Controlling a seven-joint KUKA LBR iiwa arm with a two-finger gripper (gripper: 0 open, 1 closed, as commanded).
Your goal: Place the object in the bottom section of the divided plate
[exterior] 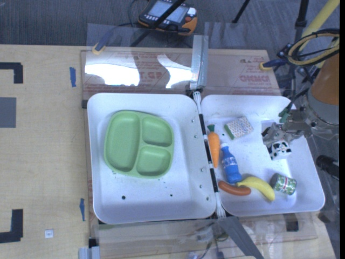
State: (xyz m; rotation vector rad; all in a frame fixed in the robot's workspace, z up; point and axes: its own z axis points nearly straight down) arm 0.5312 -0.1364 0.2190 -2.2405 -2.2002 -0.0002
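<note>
A green divided plate [125, 140] lies in the left bin [102, 198], with one large section on its left and two smaller ones on its right; the lower small section [153, 161] holds nothing. My gripper [277, 138] hangs over the right part of the right bin [307, 198], directly above a small black-and-white object [281, 150]. Whether it touches that object is unclear. Also in the right bin are a carrot [214, 146], a blue bottle [231, 166], a red sausage [234, 189], a banana [259, 186], a green can [284, 184] and a checkered packet [239, 127].
A ridge [205, 155] where the two bin rims meet runs between the plate and the objects. A clear panel [140, 69] and a metal post [199, 58] stand behind the bins. Cables and the arm's body [326, 90] crowd the right side.
</note>
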